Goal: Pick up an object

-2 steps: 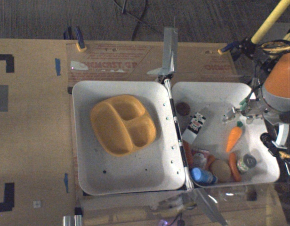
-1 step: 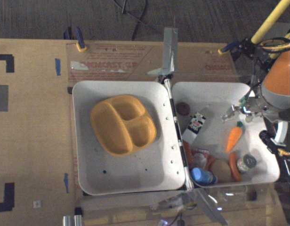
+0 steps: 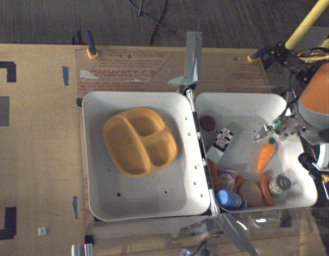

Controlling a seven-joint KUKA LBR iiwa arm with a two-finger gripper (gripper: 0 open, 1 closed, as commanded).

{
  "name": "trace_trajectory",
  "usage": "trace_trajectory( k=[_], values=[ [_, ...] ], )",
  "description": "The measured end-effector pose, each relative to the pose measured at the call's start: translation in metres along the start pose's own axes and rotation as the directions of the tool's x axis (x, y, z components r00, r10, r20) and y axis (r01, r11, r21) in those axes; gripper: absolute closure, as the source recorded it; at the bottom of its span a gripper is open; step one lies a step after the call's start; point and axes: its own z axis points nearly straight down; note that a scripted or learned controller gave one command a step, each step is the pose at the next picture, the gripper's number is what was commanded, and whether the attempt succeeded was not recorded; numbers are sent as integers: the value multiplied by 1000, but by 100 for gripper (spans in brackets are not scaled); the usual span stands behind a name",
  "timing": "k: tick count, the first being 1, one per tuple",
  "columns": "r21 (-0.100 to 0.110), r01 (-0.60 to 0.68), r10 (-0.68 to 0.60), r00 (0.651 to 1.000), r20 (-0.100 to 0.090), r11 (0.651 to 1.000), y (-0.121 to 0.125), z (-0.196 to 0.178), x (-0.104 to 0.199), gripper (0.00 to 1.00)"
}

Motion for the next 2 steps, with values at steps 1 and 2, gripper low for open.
trace_trajectory(
  k=[1, 2],
  values=[
    [-2, -39, 39, 999, 0, 999, -26, -1, 3, 0],
    [7, -60, 60, 998, -6, 998, -14, -1, 1, 0]
  ],
)
